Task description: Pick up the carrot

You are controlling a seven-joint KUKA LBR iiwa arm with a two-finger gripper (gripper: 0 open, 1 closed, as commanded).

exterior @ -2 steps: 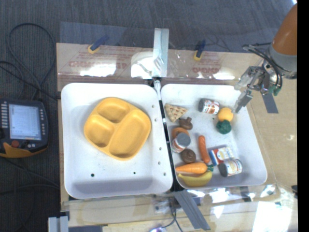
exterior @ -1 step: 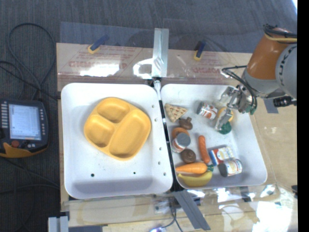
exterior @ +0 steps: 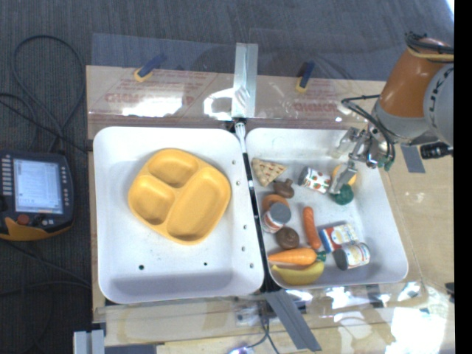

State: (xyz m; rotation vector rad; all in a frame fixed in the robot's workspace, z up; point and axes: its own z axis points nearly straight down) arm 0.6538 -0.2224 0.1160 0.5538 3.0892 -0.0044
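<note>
carrot [exterior: 293, 257]: lies left-right at right bin's [exterior: 394, 231] near edge, well down-left of gripper [exterior: 359, 153]; grip state apparently indiscernible.

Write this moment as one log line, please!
task: pick up carrot | tool: above right bin's far right side | carrot: near front of that bin, on banana | status: not picked
</note>
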